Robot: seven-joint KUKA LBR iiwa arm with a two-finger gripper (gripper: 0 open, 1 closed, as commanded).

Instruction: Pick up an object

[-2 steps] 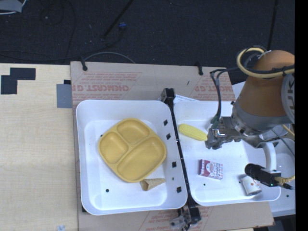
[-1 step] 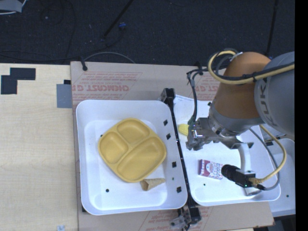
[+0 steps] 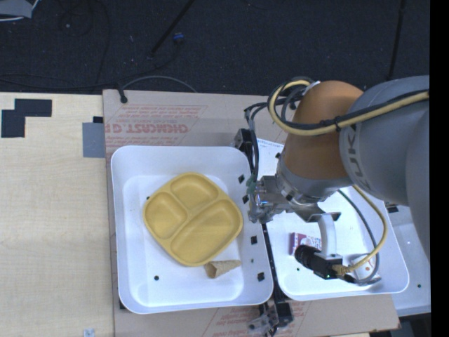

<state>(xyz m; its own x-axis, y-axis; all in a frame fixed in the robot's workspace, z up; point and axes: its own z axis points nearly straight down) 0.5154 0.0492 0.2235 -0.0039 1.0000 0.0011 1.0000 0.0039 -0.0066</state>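
Plate [image 3: 193, 218] in left bin [image 3: 132, 188]; arm [image 3: 330, 146] over right bin [image 3: 395, 267].

Grey arm [image 3: 396, 142] reaching in from the right, orange-banded wrist [image 3: 319, 135] bent down, gripper [image 3: 261, 203] low beneath it

A pale wooden bench [image 3: 49, 244] bore dark patches [image 3: 28, 114] at ten o'clock and a printed cardboard sheet [image 3: 161, 121] holding a white bin [image 3: 133, 286], with a second white bin [image 3: 397, 269] at its three o'clock.

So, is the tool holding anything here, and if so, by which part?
It cannot be told: the arm hides most of the tool, low over the left rim of the right bin.
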